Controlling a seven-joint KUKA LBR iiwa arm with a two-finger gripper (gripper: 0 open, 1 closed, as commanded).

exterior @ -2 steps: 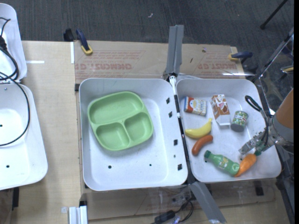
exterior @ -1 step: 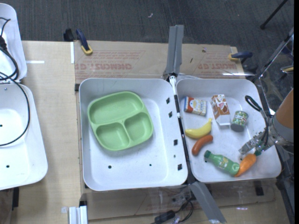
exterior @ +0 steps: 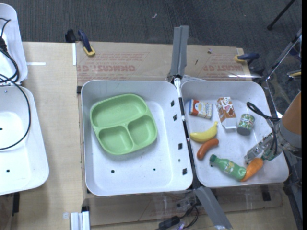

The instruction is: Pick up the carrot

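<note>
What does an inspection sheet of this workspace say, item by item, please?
Surface: two white bins side by side on a bench.
Job's things: carrot in the right bin's near right corner, beside a green bottle.
Clutter: banana, sausage, two cartons, small can; green divided plate in the left bin.
Grippers: claw just above the carrot.
Cables: black cable at left.
Surroundings: clamps on the board.

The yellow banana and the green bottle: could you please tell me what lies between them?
In the camera view, a reddish-orange sausage lies between the yellow banana and the green plastic bottle, on the right white bin's floor.
</note>
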